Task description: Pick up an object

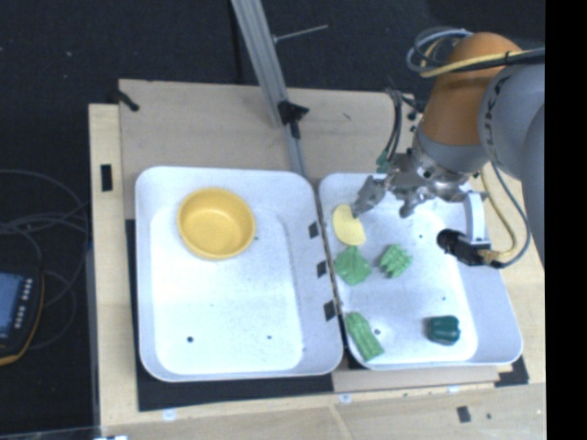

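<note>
Camera view, looking down on the bench: the grey two-finger gripper (pixel 390 195) hangs over the far part of the right white bin (pixel 477 337), its fingers spread with nothing between them, as far as the slanted angle lets me judge. The pale yellow rounded object (pixel 348 226) lies just near and left of the left fingertip, hard by the bin's left wall, its long axis running far to near. Two green crinkled pieces (pixel 371 264) lie nearer. The yellow bowl (pixel 216 223) sits in the left bin (pixel 165 337).
</note>
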You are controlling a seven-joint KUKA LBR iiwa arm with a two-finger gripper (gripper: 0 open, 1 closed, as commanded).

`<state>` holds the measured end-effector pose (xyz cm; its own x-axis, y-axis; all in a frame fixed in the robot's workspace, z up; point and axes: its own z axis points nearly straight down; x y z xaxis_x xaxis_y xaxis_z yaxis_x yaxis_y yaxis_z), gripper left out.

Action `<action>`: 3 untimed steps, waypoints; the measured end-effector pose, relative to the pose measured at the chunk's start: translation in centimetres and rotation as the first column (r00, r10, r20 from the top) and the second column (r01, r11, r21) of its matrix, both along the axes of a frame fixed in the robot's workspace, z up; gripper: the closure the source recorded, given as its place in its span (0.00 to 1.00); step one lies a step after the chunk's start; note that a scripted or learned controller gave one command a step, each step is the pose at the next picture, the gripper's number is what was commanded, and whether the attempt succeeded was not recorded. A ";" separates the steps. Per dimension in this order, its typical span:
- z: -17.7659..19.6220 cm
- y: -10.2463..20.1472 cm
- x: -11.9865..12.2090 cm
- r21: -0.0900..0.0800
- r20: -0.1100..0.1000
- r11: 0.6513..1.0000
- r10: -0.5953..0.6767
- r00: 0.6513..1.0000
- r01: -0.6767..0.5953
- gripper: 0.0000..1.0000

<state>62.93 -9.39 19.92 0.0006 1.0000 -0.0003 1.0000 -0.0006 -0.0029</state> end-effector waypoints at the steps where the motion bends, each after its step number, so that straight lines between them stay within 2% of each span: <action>1: -4.8 -0.7 0.6 0.000 -0.001 1.000 -0.001 1.000 0.001 0.00; 2: -10.0 -0.7 0.5 0.000 -0.001 1.000 0.000 1.000 0.000 0.00; 3: -8.7 -0.8 0.6 0.001 0.005 1.000 -0.002 1.000 0.002 1.00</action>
<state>63.56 -10.15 11.24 0.0022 1.0000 0.0007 1.0000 -0.0022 0.0021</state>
